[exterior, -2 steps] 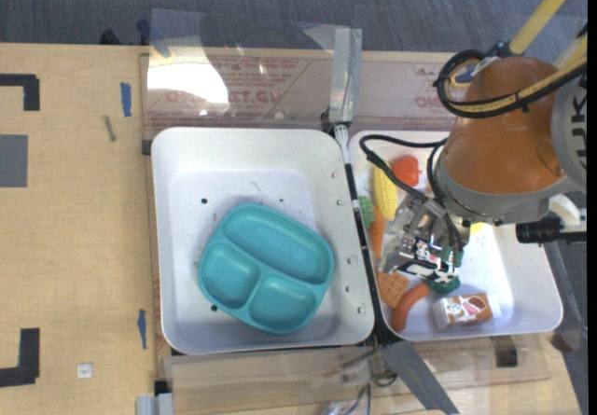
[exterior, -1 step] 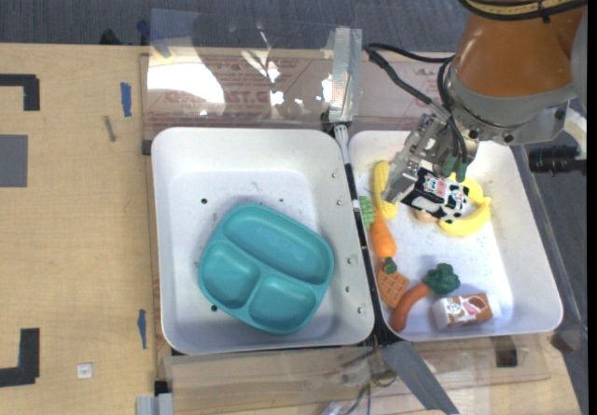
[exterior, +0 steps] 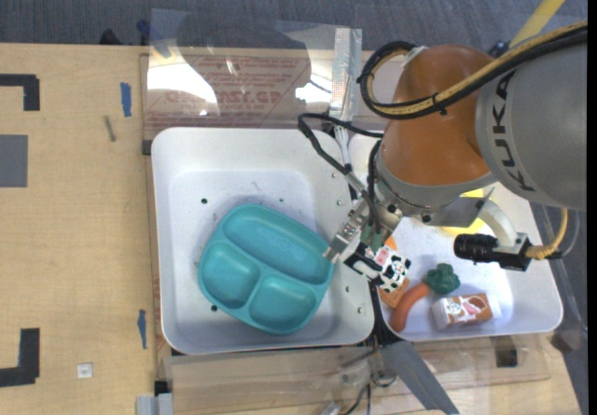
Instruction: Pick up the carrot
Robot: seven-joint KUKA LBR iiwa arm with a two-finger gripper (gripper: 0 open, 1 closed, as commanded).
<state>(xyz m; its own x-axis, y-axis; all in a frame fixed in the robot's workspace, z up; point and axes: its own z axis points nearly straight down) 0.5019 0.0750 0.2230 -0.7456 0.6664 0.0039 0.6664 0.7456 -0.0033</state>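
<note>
2 white bins on the bench, with the arm low over the ridge between them.

The left bin (exterior: 177,217) holds a teal divided plate (exterior: 266,267) lying flat. In the right bin (exterior: 546,306) the carrot (exterior: 408,304) lies near the front left corner, just beside a small bottle with an orange label (exterior: 462,309) and a green toy (exterior: 443,278). A black and white spotted toy (exterior: 390,269) sits touching the carrot's upper end. The hand (exterior: 350,238) hangs above the plate's right rim, near the carrot but apart from it. I cannot tell how it is set, since the wrist hides much of it. The orange band (exterior: 434,119) sits above it.
</note>
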